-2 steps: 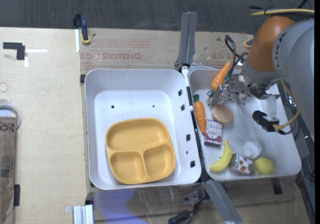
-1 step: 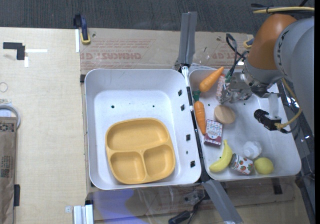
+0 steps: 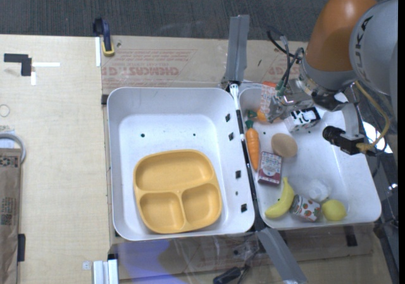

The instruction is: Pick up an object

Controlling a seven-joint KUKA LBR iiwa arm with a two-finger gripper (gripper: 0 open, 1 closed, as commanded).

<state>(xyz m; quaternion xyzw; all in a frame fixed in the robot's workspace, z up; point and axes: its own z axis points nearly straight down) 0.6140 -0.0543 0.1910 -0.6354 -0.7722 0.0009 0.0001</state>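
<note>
Two bins: left bin (image 3: pixel 120 150) holds a yellow divided tray (image 3: pixel 178 190), smooth plastic.
Near row, right bin (image 3: pixel 354 175): curved banana (image 3: pixel 281 200), small can (image 3: pixel 306 209), round lemon (image 3: pixel 334 210).
Mid: flat red carton (image 3: pixel 270 169), egg-shaped potato (image 3: pixel 284 146), tapered carrot (image 3: pixel 252 145).
Far: gripper (image 3: pixel 278 104) low at back corner; grip state unreadable.
Advice: descend straight, centre on one item.

Left bin (image 3: pixel 120 150) has the tray (image 3: pixel 178 190) sitting near-side. Right bin (image 3: pixel 361 207): carrot (image 3: pixel 252 143) along the left wall, egg (image 3: pixel 284 145) beside it, banana (image 3: pixel 282 199), can (image 3: pixel 306 208), lemon (image 3: pixel 334 210) across the near edge.
</note>
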